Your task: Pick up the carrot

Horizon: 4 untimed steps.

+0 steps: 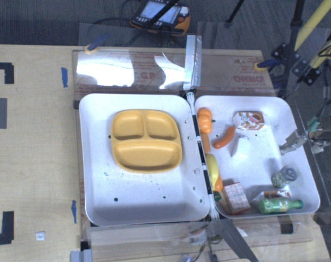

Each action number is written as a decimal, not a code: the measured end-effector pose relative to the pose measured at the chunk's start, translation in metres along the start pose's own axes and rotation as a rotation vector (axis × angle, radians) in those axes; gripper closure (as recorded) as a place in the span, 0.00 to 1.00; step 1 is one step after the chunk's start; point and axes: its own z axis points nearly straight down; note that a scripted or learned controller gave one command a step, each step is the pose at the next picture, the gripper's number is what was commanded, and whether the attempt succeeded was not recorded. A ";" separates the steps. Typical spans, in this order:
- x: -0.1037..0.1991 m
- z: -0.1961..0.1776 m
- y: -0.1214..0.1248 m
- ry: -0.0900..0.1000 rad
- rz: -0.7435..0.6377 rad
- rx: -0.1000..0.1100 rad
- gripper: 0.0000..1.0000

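The carrot (pixel 205 126) is orange and lies along the left wall of the right bin (pixel 264 103), thick end towards the back. My gripper (pixel 297 141) hangs at the right bin's right rim, well to the right of the carrot and apart from it. It looks small and grey, partly tangled with cables.
A yellow divided plate (pixel 146 140) sits in the left bin (pixel 94 162). The right bin also holds a reddish sausage (pixel 224 137), a white packet (pixel 248 121), a yellow banana-like piece (pixel 212 169), a small box (pixel 236 196), a green bottle (pixel 277 204) and a grey can (pixel 284 176).
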 end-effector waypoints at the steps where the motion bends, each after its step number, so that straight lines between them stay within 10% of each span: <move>1: 0.073 0.138 -0.014 -0.002 -0.138 -0.004 0.00; 2: 0.082 0.169 -0.014 0.001 0.236 -0.004 0.00; 3: 0.069 0.169 0.084 -0.002 0.223 -0.006 0.00; 4: 0.093 0.152 0.073 0.000 -0.132 0.001 0.00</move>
